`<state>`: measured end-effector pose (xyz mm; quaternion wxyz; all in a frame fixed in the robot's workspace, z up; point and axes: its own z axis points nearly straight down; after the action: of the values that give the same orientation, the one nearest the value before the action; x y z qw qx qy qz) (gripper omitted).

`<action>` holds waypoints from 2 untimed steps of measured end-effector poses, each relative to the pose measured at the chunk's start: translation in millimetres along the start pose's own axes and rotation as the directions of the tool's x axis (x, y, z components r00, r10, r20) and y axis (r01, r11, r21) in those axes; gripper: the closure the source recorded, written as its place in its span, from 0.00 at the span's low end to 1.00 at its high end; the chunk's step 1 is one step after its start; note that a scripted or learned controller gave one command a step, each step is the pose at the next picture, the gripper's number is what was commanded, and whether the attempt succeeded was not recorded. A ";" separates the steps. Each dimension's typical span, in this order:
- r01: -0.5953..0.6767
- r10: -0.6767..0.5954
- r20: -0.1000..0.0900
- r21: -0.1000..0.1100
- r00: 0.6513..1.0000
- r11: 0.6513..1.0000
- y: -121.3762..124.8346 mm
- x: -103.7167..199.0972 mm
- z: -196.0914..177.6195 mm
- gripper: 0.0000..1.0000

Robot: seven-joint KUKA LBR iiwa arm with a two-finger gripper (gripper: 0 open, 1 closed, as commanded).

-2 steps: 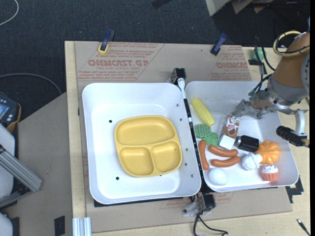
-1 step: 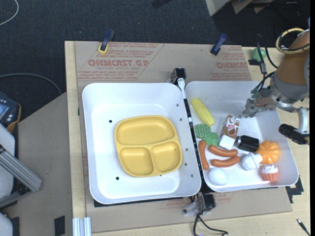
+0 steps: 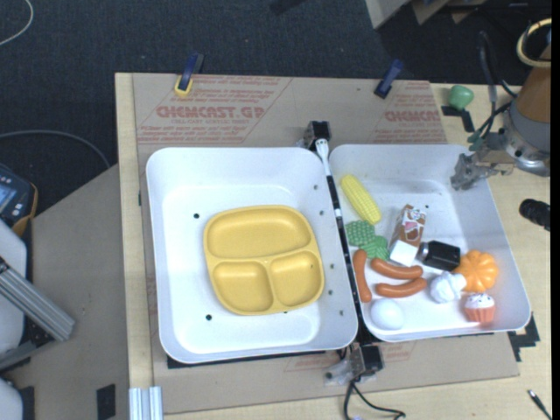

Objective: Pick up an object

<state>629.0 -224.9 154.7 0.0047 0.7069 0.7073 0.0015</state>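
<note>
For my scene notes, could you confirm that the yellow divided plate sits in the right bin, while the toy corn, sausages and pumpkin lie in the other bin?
Not quite: the camera view shows the yellow divided plate in the left bin, not the right one. The toy corn, sausages and pumpkin lie in the right bin, as you said.

Both bins (image 3: 175, 234) look like smooth, glossy white plastic. The yellow tray (image 3: 261, 258) is matt plastic. The board (image 3: 262, 108) beneath looks like brown printed cardboard.
</note>
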 end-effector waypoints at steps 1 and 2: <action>0.001 -0.001 -0.001 0.001 1.000 1.000 0.4 8.0 -48.6 1.00; 0.001 -0.001 -0.002 0.003 1.000 1.000 1.9 7.7 -72.4 1.00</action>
<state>630.2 -216.8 227.1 0.0032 0.7066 0.7076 0.0012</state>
